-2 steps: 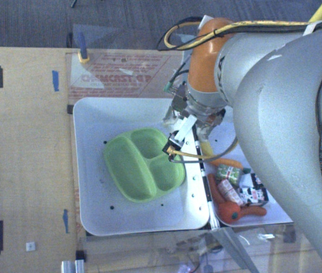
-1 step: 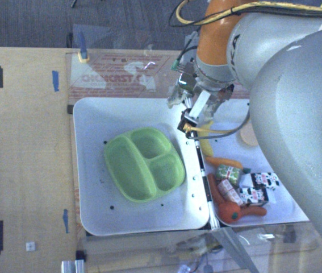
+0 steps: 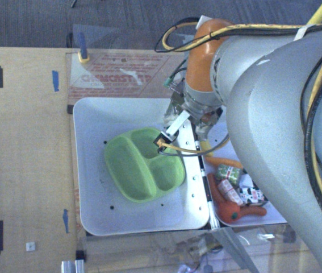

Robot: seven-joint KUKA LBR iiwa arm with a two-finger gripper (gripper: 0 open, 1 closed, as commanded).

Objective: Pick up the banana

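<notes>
My gripper [image 3: 175, 111] hangs over the far right part of the left bin [image 3: 92, 209], just above the far right rim of a green divided plate [image 3: 141, 165]. The grey arm with its orange band [image 3: 206, 56] reaches in from the right and covers most of the right bin. The wrist hides whatever lies directly under the gripper.
The green plate lies in the middle of the left bin, with white floor around it. In the visible corner of the right bin [image 3: 263, 219] lie an orange carrot-like piece [image 3: 229, 164], a red packet [image 3: 229, 191], a small white pack [image 3: 253, 194] and a red-orange item [image 3: 246, 212].
</notes>
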